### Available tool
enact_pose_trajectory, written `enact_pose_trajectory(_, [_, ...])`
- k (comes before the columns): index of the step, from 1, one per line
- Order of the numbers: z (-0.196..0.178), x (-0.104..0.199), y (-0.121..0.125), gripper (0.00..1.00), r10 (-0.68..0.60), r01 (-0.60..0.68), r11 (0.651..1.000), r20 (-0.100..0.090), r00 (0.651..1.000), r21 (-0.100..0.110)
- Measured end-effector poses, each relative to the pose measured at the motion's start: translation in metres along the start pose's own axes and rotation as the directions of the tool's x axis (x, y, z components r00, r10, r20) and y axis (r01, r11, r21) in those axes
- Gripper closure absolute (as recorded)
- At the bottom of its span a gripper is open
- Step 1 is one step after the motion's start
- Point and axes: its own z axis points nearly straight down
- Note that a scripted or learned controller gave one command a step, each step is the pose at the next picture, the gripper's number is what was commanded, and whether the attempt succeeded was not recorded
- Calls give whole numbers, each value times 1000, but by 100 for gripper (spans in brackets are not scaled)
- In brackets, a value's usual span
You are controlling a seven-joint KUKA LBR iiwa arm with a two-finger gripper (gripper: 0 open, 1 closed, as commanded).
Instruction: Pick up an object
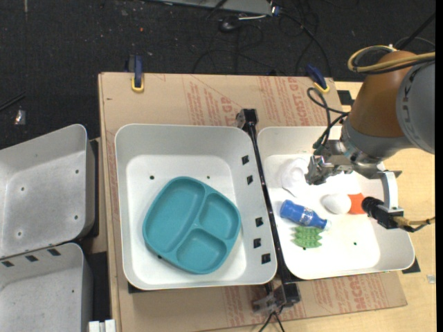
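Observation:
My gripper point(316, 173) hangs over the back of the right bin point(387, 258), just right of a clear crumpled plastic piece point(293, 174). Below it lie a blue bottle point(302, 214), a green spiky toy point(307, 237), a white rounded object point(336, 203) and an orange piece point(356, 203). Nothing shows between the gripper and these things. In the left bin point(135, 151) rests a teal divided plate point(192, 223).
A black divider point(259, 185) runs between the two bins. White panels point(41, 178) lie at the far left of the bench. The cardboard base point(208, 92) extends behind the bins, with blue clamps point(137, 71) on its back edge.

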Motion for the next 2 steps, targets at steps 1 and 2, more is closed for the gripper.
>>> enact_pose_trajectory(1, [-58, -2, 11, 100, 1, -1, 1000, 1, 1000, -2])
enact_pose_trajectory(2, [-100, -3, 13, 100, 1, -1, 1000, 1, 1000, -1])
